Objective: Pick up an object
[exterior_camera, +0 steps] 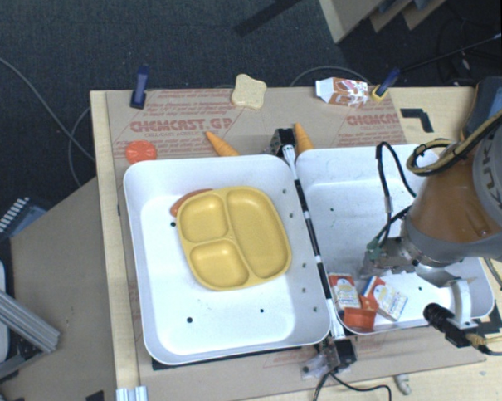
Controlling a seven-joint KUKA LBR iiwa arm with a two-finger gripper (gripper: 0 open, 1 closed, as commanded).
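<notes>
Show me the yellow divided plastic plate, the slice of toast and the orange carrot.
Yellow divided plastic plate (233,236), camera view, centre ridge.
Slice of toast (249,91), camera view, middle of its face.
Orange carrot (222,144), camera view, mid-body.

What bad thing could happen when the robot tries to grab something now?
The small packets lie crowded in the right bin's near corner, against the wall, so the gripper might bump the rim or pinch two at once. They look flat, so it might slide off and come up with nothing.

The grey arm (459,203) with its orange band reached in from the right, its gripper (377,263) pointing down-left.
</notes>
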